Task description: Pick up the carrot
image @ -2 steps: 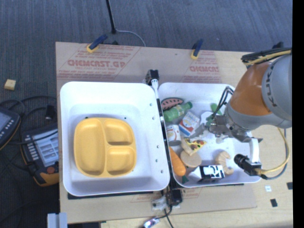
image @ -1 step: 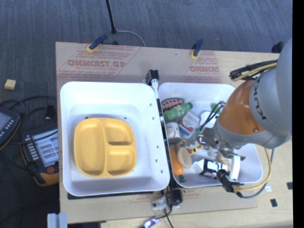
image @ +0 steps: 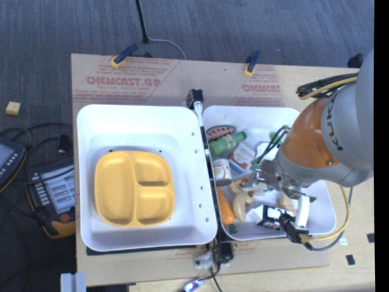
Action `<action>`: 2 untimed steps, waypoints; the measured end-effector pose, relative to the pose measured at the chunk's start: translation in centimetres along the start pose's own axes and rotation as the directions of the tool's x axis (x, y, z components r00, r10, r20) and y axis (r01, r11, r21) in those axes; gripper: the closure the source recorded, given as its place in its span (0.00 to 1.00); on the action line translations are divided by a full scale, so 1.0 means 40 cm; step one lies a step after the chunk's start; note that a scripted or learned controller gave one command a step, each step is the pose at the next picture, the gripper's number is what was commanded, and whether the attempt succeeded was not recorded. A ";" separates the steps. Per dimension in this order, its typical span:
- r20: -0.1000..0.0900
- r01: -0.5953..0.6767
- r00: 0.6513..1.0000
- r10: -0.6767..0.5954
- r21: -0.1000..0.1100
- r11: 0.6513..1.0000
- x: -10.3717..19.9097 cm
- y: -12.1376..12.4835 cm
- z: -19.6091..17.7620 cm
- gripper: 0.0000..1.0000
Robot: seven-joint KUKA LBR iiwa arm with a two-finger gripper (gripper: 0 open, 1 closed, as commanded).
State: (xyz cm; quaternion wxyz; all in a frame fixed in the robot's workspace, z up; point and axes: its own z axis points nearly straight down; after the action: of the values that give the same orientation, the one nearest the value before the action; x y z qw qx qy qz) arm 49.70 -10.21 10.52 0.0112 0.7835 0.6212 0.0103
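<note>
Carrot point(image: 225, 212) lies in the lower left corner of the right bin point(image: 321, 219), close along the wall that this bin shares with the left bin point(image: 121, 112). Its long axis runs nearly top to bottom in the frame, leaning a little toward the lower right at the near end. Gripper point(image: 264, 182) hangs over the middle of the right bin, under the orange-banded wrist. From there the carrot sits to the left and slightly lower in the frame, near but apart, no contact seen. Jaws: state cannot be told, as the wrist body and clutter mask them, and nothing is visibly held. A pale beige piece point(image: 240, 207) lies just beside the carrot on its right, between carrot and gripper. A green bottle point(image: 229, 143) and a watermelon slice point(image: 220, 131) lie further up the frame, clear of the carrot. Judgement: the move turns on shifting left toward the shared wall and closing across the carrot's short width. The wall on one side and the beige piece on the other leave little room. A yellow divided plate point(image: 134, 187) sits alone in the left bin.
</note>
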 end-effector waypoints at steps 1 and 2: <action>0.000 0.055 0.998 -0.055 0.033 0.998 0.248 -0.087 -0.199 1.00; -0.007 0.318 0.948 -0.318 0.032 0.948 0.370 -0.099 -0.199 1.00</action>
State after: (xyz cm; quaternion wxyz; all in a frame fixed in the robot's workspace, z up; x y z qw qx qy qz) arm 48.98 5.14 18.38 -0.0005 0.6733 0.7394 -0.0010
